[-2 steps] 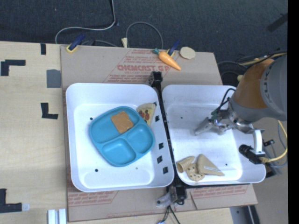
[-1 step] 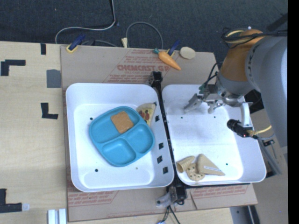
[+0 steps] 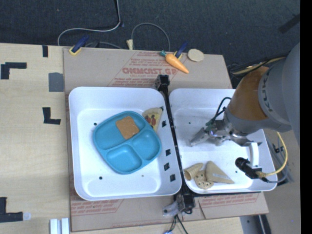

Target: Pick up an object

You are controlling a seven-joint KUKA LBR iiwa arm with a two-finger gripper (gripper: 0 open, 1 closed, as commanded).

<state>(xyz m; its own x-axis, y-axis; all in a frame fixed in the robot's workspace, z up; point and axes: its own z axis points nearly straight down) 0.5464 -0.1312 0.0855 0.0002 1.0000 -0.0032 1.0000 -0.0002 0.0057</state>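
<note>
Two tan cone-shaped pieces (image 3: 207,173) lay near the front of the right bin (image 3: 192,99); the larger lay with its long axis across the bin, tip toward the right, the smaller stubby one just beside it. The gripper (image 3: 197,139) hung low over the bin's middle, well apart from them; its metal fingers looked pressed together on nothing. In the left bin (image 3: 80,101) sat a glossy blue divided plate (image 3: 127,143) bearing a brown square (image 3: 127,127).
</note>
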